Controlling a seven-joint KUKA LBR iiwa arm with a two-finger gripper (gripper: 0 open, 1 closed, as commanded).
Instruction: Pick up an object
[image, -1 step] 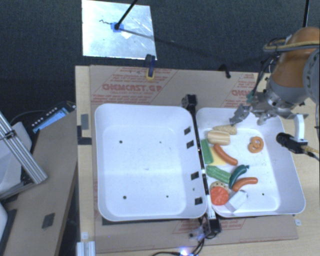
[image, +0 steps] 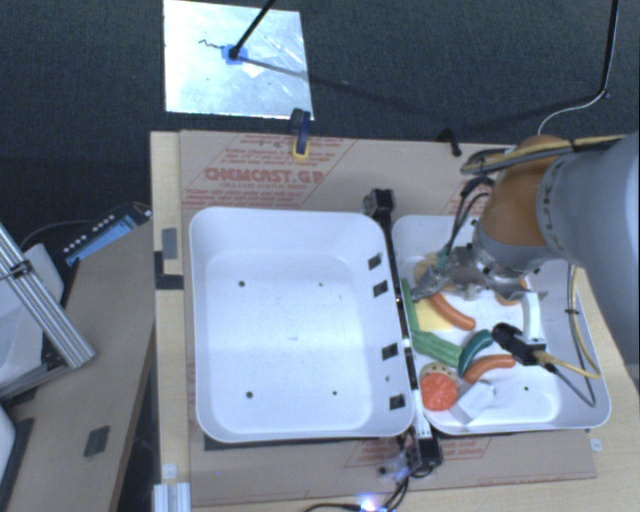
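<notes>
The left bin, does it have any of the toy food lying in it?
No. The left bin shows bare white floor, while the orange sausage, green piece and red round piece all lie in the right bin.

Foil sheet (image: 238, 60) above bench (blue-yellow clamp (image: 299, 134) near).
</notes>
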